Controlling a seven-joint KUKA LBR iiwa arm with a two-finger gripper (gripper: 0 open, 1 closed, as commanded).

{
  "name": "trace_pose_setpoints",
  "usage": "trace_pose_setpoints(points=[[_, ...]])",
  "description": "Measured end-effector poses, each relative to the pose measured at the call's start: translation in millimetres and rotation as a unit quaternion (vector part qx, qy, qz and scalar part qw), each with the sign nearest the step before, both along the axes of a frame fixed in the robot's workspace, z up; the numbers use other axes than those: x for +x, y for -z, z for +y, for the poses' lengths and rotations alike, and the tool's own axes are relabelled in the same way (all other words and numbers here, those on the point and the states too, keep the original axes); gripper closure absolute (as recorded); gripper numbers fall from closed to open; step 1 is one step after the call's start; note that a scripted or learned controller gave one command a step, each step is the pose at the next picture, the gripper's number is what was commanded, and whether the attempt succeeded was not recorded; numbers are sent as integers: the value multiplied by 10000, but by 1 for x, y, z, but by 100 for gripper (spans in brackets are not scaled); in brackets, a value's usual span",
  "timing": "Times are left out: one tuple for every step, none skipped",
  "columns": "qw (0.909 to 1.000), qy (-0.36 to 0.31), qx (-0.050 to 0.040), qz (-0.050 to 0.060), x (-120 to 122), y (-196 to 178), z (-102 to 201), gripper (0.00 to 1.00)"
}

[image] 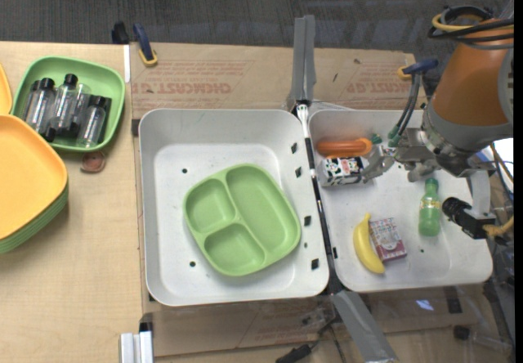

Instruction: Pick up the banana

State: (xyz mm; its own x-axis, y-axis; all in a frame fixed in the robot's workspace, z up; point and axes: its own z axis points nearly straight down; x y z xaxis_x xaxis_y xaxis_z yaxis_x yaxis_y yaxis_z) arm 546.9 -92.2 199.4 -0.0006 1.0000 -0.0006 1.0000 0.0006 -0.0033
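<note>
The yellow banana (367,247) lies near the front of the right bin (458,271), with its right side against a small pink packet (387,239). My gripper (382,163) hangs over the bin's back half, beside a black-and-white can (342,170). It is well behind the banana and apart from it. The grey arm with its orange band (478,83) reaches in from the right.
An orange hot-dog-like item (343,145) lies behind the can, and a green bottle (429,211) stands right of the packet. The left bin (163,190) holds a green divided plate (241,219). On the bench at left are a green tray of bottles (69,104) and stacked yellow plates (24,181).
</note>
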Motion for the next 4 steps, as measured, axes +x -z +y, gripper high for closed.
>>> trace_pose_setpoints(points=[[9999, 104, 3, 2, -37, 40, -3, 0], [9959, 910, 3, 1, -70, 57, 0, 0], [9901, -1401, 3, -15, -69, 8, 27, 0], [9854, -1699, -5, -69, -57, 102, -8, 0]])
